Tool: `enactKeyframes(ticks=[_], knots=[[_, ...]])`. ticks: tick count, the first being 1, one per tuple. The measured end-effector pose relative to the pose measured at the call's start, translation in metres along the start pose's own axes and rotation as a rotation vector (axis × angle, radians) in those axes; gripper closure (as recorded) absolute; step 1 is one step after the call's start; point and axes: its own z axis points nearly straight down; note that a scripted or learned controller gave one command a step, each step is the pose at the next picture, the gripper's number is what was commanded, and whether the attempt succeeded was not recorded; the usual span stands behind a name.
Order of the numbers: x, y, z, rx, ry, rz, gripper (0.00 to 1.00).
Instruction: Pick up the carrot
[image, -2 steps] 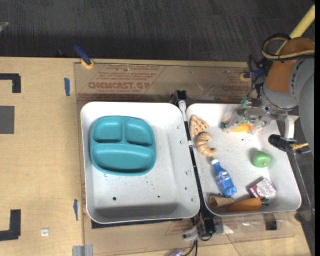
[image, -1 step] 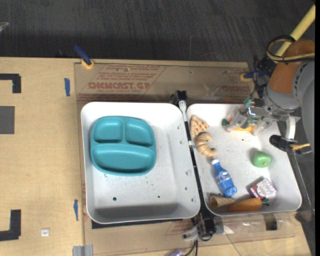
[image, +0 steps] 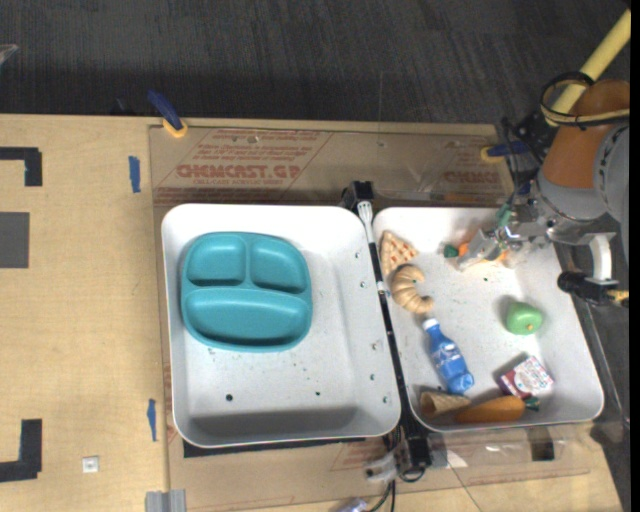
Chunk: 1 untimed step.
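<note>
The carrot (image: 492, 409) lies flat along the near wall of the right bin (image: 585, 345), well apart from the pincer (image: 492, 246) and at the opposite end of that bin, with its green tip pointing to the arm's side. The pincer hangs low over the far end of the bin, and the view is too small and cluttered there to tell whether it is spread or pressed together; nothing can be seen pinched in it. To do the reach well, the arm would probably need to cross the whole bin, turn the pincer square across the carrot's long axis and come down on its middle. The bin wall sits just behind the carrot and leaves little room on that side. A brown cone (image: 441, 402) touches the carrot's blunt end, and a red carton (image: 527, 377) sits just beside its green tip, so either could be nudged or caught by mistake. Between pincer and carrot lie a green apple (image: 523, 319) and a blue bottle (image: 449, 361). Just beside the pincer sits a small orange-and-green piece (image: 455, 250), too small to name. A croissant (image: 409, 286) is a little farther off.
</note>
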Motion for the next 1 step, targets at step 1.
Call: enactKeyframes(ticks=[1], knots=[[-0.0090,-0.0596,-0.0193,-0.040,-0.034,-0.199,0.00]])
